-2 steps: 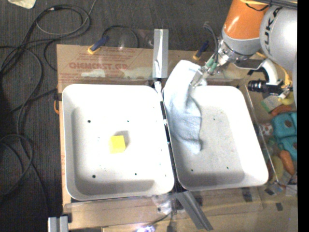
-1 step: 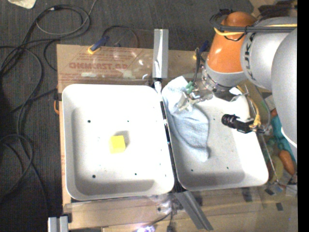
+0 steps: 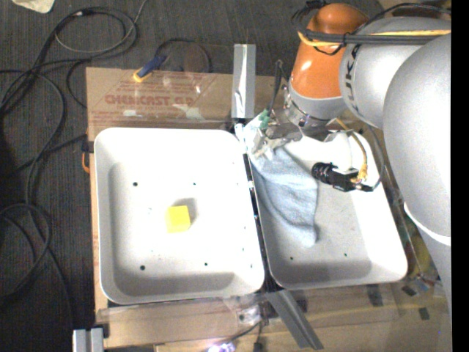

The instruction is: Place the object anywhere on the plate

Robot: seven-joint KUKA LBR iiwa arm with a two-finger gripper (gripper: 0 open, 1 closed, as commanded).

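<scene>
While the grey arm (image 3: pixel 410 72) reaches in from the right, its orange band (image 3: pixel 326 39) sits above the far left corner of the right bin (image 3: pixel 344 266). Below the band, the gripper (image 3: pixel 275 136) is at that same corner, close to the wall between the two bins. A pale blue cloth (image 3: pixel 293 193) hangs from the gripper area and spreads down over the left part of the right bin, towards its near side. The top of the cloth appears bunched at the gripper, but I cannot tell from this view whether the fingers are apart or closed on it, because the wrist covers them. A small black part with yellow wires (image 3: pixel 338 176) is just to the right of the cloth, over the same bin. In the left bin (image 3: pixel 117 160), a yellow block (image 3: pixel 179 218) lies alone near the middle of the floor, well apart from the gripper. A brown cardboard sheet (image 3: pixel 157 97) lies on the far side of the left bin, and black cables (image 3: pixel 44 108) run on the dark floor at the left.
</scene>
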